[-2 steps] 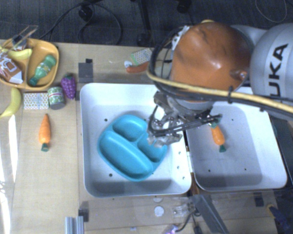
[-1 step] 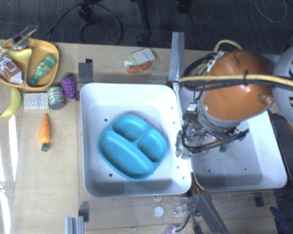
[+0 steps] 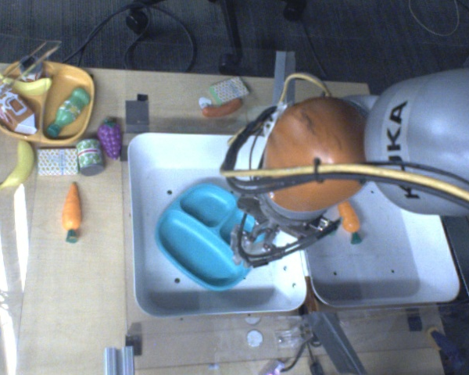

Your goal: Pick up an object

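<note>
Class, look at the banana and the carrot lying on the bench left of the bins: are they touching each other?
Apart. The camera view shows bare bench between the banana and the carrot lying lower down.

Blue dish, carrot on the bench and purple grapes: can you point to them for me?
Blue dish (image 3: 194, 237): camera view, on its left compartment.
Carrot (image 3: 72, 209): camera view, on its orange middle.
Grapes (image 3: 110, 137): camera view, on the middle of the bunch.

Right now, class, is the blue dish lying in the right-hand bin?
No: the blue dish lies in the left bin, while the right bin holds a carrot.
</note>
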Robot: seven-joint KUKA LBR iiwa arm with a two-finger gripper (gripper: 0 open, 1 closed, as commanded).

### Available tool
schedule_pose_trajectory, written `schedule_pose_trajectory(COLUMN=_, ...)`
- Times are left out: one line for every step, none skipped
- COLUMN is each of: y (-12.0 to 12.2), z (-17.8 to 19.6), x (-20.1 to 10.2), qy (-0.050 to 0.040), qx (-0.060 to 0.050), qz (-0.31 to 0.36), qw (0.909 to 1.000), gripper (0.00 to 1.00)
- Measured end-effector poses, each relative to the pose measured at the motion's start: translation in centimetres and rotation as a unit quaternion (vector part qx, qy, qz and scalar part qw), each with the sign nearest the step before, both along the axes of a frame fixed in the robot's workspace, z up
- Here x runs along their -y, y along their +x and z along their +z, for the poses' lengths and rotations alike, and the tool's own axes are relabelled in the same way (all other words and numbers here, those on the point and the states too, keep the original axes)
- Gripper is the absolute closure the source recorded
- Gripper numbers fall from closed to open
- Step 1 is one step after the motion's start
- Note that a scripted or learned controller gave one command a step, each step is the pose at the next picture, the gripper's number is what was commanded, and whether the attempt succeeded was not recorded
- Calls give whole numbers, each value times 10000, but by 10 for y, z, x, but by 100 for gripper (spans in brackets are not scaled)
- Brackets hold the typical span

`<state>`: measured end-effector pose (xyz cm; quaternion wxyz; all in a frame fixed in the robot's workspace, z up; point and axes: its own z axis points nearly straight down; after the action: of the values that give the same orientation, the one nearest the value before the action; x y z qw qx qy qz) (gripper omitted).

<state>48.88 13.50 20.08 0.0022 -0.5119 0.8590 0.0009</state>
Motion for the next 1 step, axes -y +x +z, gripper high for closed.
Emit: schedule_pose_trajectory(y=1, z=11, x=-3, qy=19, qx=23, qz=7, qw=10000, gripper=100)
